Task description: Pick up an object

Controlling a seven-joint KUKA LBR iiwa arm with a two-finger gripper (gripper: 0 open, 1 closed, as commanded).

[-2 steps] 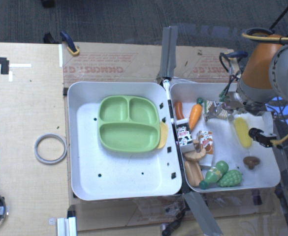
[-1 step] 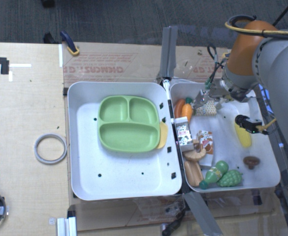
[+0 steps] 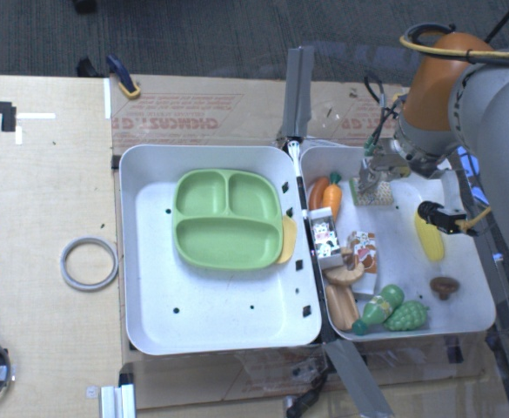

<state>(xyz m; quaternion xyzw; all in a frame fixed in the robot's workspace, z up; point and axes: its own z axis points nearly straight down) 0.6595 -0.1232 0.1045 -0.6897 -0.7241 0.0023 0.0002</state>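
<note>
My gripper (image 3: 374, 179) hangs low over the far end of the right bin (image 3: 463, 320), just above a small speckled grey block (image 3: 376, 193); I cannot tell how it is set. Toys crowd that bin: a carrot (image 3: 331, 195) by the dividing wall, a yellow banana (image 3: 431, 239) toward the right wall, green grapes (image 3: 408, 315) at the near edge. The left bin (image 3: 141, 259) carries a green divided plate (image 3: 228, 219).
</note>
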